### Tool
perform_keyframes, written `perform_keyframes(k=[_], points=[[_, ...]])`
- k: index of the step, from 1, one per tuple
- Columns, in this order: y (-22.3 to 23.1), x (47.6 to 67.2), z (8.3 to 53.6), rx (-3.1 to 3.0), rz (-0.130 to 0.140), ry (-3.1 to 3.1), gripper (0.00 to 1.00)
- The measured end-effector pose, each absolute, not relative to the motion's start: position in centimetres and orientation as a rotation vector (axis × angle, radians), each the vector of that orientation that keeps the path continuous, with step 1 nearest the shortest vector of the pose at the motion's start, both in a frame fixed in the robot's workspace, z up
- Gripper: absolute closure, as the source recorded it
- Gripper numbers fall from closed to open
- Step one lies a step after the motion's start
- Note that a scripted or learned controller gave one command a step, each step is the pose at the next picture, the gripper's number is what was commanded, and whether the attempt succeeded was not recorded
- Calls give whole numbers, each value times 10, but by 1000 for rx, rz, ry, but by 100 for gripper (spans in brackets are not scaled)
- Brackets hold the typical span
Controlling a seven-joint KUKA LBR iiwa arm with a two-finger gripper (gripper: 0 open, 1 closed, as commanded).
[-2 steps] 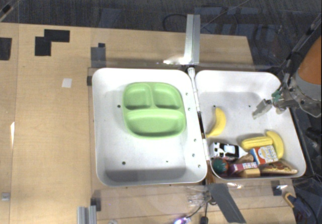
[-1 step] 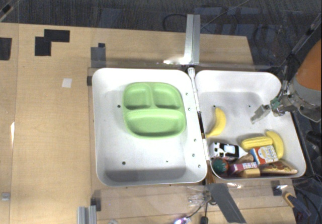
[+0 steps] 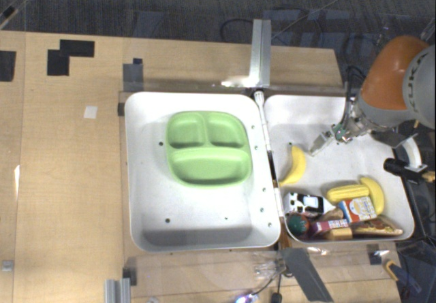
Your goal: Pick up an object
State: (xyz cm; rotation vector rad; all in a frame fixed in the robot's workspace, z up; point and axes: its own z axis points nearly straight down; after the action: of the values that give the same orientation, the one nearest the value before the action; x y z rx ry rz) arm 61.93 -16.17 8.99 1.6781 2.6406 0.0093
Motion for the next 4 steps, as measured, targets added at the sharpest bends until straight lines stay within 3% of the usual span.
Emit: perform_keyframes(k=[1,2,3,4], points=[[-94,601,91,1394,12,2798,0],[-97,569,91,1887,18,2492,0],[-127,595,90,2080,14,2338,0],[-140,537,91,1987,13,2417,0]])
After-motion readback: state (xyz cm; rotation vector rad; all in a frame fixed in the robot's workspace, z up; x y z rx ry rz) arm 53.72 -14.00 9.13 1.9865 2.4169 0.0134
